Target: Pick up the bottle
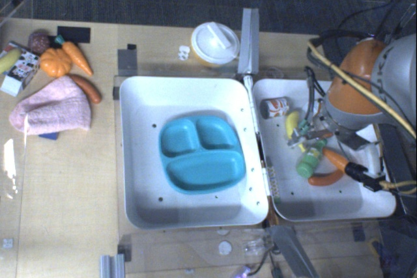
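The bottle [309, 162] is green and lies in the right bin [339, 205], about mid-bin, tilted, with its wider end toward the near wall. An orange carrot-like piece [336, 158] lies just beside it on the right, and a reddish sausage shape [324, 178] curves under its lower end, touching or nearly so. That crowding probably explains the approach: the end effector [309, 135] hangs directly above the bottle's upper end, coming down from over the bin, not from the side, where neighbours would block a finger. A yellow banana-like piece [292, 123] sits just left of the metal tip, and a small can [274, 107] rests near the bin's far left corner, well clear.

Whether the end effector is spread, pressed together or pinching the bottle I cannot tell; the metal parts blur into the bottle's top, and the wrist's orange band [355, 84] and cables cover what lies behind. The bottle looks to be resting on the bin floor, so I judge the lift not yet done.

The left bin [140, 159] holds a blue divided tray [203, 153]. Toys and a pink cloth [52, 109] sit on the worktop [65, 205] at far left.
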Tool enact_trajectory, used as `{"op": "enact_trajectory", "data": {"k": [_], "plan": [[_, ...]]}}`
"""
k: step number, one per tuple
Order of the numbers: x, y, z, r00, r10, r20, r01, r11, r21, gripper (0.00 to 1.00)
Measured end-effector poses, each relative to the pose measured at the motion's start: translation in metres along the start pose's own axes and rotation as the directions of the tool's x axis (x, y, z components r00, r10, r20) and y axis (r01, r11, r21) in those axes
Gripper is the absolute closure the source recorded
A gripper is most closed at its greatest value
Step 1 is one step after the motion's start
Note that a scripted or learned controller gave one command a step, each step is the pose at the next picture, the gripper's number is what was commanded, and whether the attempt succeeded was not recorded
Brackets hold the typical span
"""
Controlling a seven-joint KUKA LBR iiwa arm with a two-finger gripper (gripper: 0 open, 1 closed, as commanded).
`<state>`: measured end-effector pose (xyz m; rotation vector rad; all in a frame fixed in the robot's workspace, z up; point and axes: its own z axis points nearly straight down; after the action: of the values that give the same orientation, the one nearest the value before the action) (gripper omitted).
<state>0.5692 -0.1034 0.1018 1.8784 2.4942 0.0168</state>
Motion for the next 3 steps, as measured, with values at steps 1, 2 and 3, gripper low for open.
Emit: {"op": "enact_trajectory", "data": {"k": [1, 2, 3], "plan": [[-0.042, -0.047, 0.011, 0.994, -0.108, -0.002, 0.108, 0.994, 0.008, 1.00], [-0.081, -0.080, 0.011, 0.931, -0.364, -0.006, 0.364, 0.931, 0.004, 1.00], [-0.044, -0.044, -0.176, 0.923, -0.385, -0.009, 0.385, 0.923, 0.009, 1.00]]}}
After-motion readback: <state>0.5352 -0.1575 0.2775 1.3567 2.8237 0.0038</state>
